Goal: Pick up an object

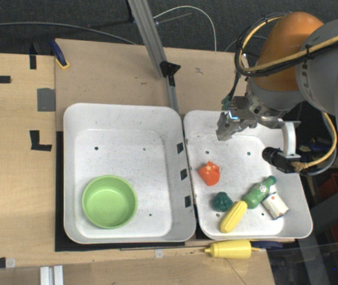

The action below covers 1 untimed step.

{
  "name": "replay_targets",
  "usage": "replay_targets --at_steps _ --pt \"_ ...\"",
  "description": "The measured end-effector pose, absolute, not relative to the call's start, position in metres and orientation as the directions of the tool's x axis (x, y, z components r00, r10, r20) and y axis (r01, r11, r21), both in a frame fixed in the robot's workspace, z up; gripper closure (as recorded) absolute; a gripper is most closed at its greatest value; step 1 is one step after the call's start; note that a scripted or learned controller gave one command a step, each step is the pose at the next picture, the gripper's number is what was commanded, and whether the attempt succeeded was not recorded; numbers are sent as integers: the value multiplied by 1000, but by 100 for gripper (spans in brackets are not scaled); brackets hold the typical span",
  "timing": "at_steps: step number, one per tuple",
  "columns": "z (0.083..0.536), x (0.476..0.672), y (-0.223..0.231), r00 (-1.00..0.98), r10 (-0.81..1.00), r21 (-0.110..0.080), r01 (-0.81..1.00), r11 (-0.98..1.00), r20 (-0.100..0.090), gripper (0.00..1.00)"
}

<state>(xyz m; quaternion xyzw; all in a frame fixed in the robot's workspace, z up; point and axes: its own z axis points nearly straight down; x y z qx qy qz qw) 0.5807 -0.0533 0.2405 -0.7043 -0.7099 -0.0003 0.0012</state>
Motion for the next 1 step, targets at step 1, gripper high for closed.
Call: replay_targets --at_steps 1 --pt "247 583 3 -8 1000 -1 1000 8 2 100"
